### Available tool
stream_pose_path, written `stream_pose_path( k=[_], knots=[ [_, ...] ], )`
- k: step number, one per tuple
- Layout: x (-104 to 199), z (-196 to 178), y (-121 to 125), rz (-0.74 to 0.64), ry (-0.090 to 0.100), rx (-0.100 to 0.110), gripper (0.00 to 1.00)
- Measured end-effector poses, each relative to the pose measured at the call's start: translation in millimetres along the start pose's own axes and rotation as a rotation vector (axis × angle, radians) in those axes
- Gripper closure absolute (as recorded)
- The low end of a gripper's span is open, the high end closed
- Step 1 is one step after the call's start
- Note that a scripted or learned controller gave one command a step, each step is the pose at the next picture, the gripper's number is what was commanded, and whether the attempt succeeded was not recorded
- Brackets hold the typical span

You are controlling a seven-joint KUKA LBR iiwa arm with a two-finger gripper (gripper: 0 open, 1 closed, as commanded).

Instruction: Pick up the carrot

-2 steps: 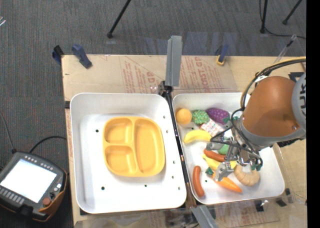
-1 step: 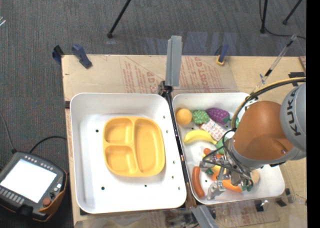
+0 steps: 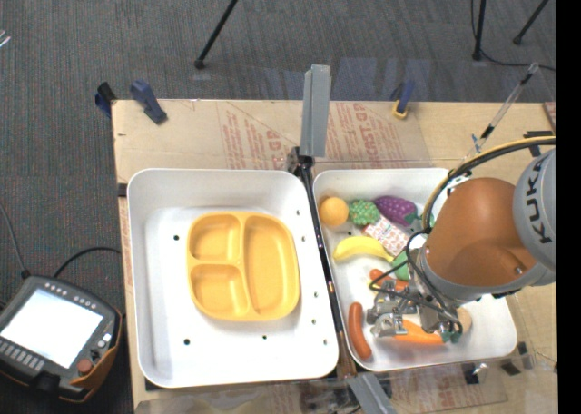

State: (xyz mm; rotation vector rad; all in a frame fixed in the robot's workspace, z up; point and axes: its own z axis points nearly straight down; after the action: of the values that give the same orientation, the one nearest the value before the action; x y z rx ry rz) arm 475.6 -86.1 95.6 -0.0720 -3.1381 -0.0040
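Observation:
The carrot (image 3: 419, 336), orange with a green end at its right, lies on the floor of the right bin (image 3: 497, 338) near the front wall. My gripper (image 3: 405, 316) hangs low directly over it, its metal parts covering the carrot's upper edge. The arm's orange band (image 3: 477, 235) sits above and hides the middle right of that bin. I cannot make out whether the gripper touches the carrot.
Also in the right bin are a red sausage (image 3: 359, 330), a banana (image 3: 360, 248), an orange (image 3: 333, 211), a green bunch (image 3: 365, 212), purple grapes (image 3: 396, 207) and a pink packet (image 3: 392, 237). The left bin (image 3: 159, 221) holds a yellow divided plate (image 3: 243, 265).

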Motion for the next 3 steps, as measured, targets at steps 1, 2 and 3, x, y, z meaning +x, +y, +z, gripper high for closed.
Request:
stream_pose_path(
  k=[1,2,3],
  knots=[
    [0.2,0.4,0.4,-0.001,0.001,0.0,0.0],
    [-1.9,9.1,-40.5,-0.326,-0.003,0.001,0.0],
    [-10.9,8.8,6.1,-0.555,-0.005,0.001,0.0]
  ],
)
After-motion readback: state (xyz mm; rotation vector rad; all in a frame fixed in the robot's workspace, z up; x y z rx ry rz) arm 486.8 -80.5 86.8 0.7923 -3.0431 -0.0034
